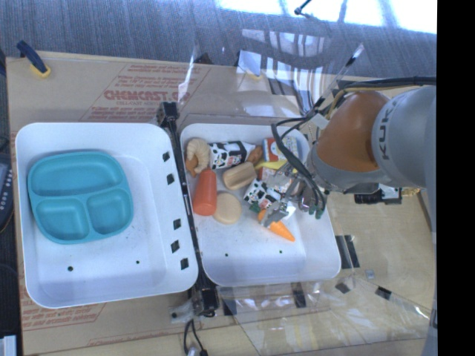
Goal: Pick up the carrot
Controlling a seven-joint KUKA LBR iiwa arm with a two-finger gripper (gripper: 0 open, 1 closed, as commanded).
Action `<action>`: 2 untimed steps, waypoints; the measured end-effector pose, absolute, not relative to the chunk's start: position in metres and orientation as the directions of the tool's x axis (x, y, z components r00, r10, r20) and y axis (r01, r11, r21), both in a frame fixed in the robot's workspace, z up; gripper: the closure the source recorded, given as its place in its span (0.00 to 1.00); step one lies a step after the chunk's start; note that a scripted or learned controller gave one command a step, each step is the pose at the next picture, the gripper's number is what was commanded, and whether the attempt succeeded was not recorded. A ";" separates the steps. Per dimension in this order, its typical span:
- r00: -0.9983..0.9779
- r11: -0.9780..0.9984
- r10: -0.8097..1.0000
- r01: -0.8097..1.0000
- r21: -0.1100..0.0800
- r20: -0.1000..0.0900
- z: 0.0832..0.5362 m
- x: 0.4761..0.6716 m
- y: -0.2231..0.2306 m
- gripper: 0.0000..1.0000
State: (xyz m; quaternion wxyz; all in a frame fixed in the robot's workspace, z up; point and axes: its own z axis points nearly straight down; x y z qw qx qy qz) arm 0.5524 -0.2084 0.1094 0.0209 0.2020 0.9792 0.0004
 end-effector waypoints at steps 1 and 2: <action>-0.816 0.816 0.578 0.578 0.004 -0.004 0.095 0.531 -0.209 0.00; -0.821 0.821 0.571 0.571 0.005 -0.009 0.106 0.534 -0.208 1.00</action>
